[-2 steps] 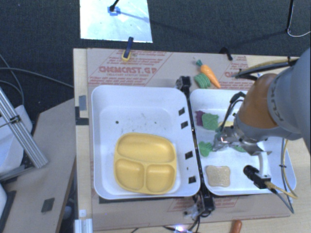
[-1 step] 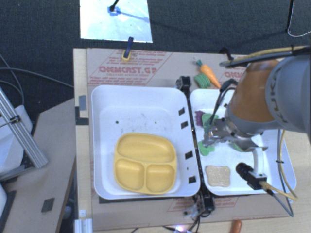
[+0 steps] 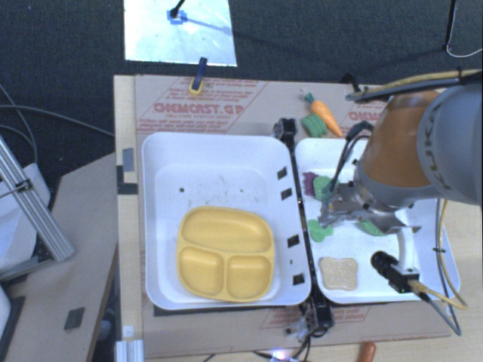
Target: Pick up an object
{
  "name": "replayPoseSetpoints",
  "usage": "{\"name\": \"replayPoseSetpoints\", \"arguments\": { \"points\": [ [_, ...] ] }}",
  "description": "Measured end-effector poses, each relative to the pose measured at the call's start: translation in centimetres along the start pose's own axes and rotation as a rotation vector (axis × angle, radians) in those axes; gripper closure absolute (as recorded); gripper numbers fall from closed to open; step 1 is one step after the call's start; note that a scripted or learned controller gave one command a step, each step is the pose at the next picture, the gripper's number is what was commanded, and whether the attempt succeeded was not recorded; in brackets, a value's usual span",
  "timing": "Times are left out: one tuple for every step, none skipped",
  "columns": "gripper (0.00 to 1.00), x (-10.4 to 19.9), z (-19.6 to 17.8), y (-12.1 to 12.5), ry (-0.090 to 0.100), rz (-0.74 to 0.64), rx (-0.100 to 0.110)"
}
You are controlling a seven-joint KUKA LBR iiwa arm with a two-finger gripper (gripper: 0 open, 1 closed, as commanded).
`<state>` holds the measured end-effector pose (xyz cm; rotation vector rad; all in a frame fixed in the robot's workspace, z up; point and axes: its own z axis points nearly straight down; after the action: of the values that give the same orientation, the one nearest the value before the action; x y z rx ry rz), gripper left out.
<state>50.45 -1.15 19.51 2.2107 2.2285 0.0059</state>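
Your arm (image 3: 423,153) reached over the right bin (image 3: 430,289); the left bin (image 3: 219,164) held a yellow divided tray (image 3: 225,253). Your end effector (image 3: 332,216) sat among green toy pieces (image 3: 320,231), near a bread slice (image 3: 339,273).

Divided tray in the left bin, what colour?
Yellow. The divided tray is plain, without pattern, seen clearly in the camera view against the white left bin.

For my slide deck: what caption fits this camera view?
KUKA arm reaching into the right bin of toy food; yellow divided tray in the left bin.
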Motion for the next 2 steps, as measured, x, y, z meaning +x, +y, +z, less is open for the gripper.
{"name": "replayPoseSetpoints", "arguments": {
  "points": [
    [1.0,9.6,1.2,-0.1,0.002,-0.004,0.004],
    [1.0,11.3,-20.7,5.9,0.003,0.0,-0.018]
  ]
}}
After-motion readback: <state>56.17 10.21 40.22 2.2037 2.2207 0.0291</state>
